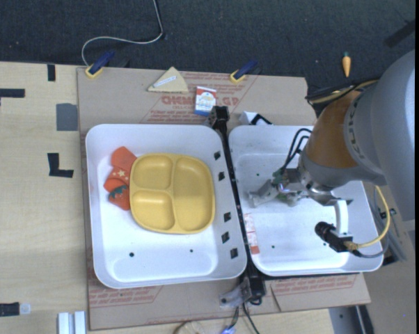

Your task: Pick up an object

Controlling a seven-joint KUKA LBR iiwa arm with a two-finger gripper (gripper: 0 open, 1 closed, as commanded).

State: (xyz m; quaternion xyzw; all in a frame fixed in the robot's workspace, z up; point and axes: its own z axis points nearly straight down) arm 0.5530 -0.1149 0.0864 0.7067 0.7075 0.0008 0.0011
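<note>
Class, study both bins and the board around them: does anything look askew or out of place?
The yellow divided plate lies skewed in the left bin and overlaps an orange toy at its left edge. A small red and white carton and a pale wedge sit outside the bins, on the cardboard behind them.

A bulky grey arm with an orange wrist band, black cables and a yellow cable.
</note>
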